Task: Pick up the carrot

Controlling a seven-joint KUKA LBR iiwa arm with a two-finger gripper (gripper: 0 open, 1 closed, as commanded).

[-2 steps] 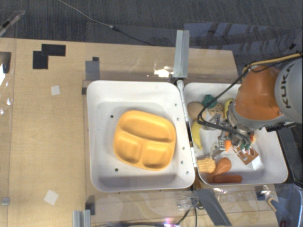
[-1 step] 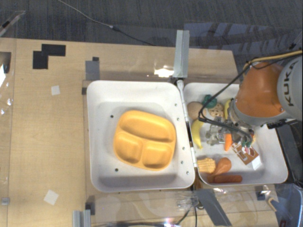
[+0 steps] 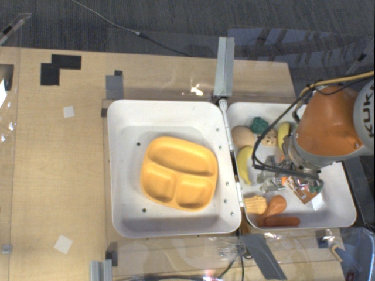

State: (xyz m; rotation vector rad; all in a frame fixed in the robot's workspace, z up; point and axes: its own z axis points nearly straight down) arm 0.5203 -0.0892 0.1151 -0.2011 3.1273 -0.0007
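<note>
Below the orange-banded grey arm (image 3: 328, 127), the two-finger gripper (image 3: 287, 179) hangs over the right white bin (image 3: 345, 209); whether it is released or clenched I cannot tell. Just nearer and left of it lies the orange tapered carrot (image 3: 275, 204), beside a yellow corn cob piece (image 3: 254, 203) and touching a reddish sausage (image 3: 280, 220). A yellow banana (image 3: 244, 163) lies along that bin's left wall. Inside the left white bin (image 3: 123, 174) sits a yellow sectioned plastic tray (image 3: 179, 172).
</note>
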